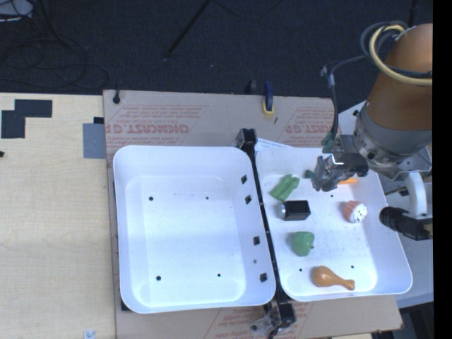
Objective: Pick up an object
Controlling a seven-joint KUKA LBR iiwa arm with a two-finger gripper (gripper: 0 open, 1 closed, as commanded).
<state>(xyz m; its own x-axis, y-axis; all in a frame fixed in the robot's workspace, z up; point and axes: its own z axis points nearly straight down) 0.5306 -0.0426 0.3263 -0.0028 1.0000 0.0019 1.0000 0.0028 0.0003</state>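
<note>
Lowest in the frame, an orange drumstick-shaped toy (332, 278) lay near the bottom edge of the right bin (392, 277). Above it sat a green lump (302, 242), then a black block (295, 209) just beside a green ridged piece (284, 188), with a pink-and-white ball (354, 212) further right. At centre right the gripper (325, 176) hung over the bin's upper part; whether it was clenched or released I could not tell. Dropping squarely over one well-separated item would likely serve best.
</note>
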